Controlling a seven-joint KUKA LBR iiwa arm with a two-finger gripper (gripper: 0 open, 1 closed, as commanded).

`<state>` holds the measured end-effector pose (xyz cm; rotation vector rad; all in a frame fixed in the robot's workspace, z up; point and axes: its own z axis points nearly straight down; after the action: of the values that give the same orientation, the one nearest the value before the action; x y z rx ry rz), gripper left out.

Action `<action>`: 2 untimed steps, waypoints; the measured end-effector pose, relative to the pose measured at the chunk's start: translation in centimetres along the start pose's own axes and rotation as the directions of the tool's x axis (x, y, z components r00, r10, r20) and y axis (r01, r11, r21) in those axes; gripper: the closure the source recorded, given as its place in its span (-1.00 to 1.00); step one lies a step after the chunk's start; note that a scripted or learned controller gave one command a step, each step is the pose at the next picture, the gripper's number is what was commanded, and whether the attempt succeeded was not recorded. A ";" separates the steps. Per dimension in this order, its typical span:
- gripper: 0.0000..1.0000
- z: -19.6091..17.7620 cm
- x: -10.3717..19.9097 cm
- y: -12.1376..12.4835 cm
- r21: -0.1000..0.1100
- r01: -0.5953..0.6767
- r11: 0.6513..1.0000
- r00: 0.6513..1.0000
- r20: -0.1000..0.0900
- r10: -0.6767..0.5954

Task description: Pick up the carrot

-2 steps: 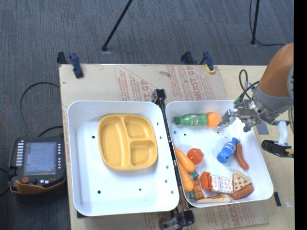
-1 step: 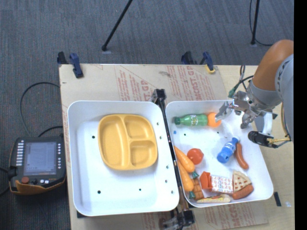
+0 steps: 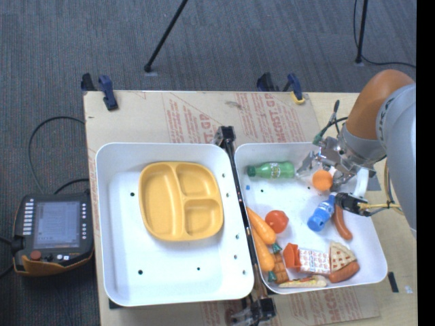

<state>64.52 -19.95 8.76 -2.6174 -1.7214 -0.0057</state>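
Near edge of right bin (image 3: 378, 246): pizza slice (image 3: 341, 254), sausage (image 3: 344, 272), fries (image 3: 302, 283), red carton (image 3: 306, 258). Carrot (image 3: 260, 225) lies against the bin's left wall, a second carrot (image 3: 264, 250) just below it — tomato (image 3: 276, 221) beside. Mid bin: blue bottle (image 3: 319, 216), hot dog (image 3: 342, 223). Farther back: green bottle (image 3: 272, 171), orange ball (image 3: 322, 180). End effector (image 3: 331, 172) hovers at the ball, well apart from the carrot — can't tell its state. Left bin (image 3: 115, 263) holds a yellow tray (image 3: 181, 200).

Red printed lettering runs across the brown cardboard sheet (image 3: 204, 114) under the bins, upside down and partly covered, too faint to read with certainty. The bottle's label (image 3: 277, 171) and the small carton (image 3: 309, 258) carry print too small to read.
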 end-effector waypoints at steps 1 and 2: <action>1.00 -1.0 -0.1 0.0 -0.002 0.006 1.000 1.000 0.006 -0.006; 1.00 -14.4 2.8 -3.7 -0.009 -0.114 0.993 0.993 0.006 0.114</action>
<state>62.24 -16.05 23.21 -2.7208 -1.5743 -0.0045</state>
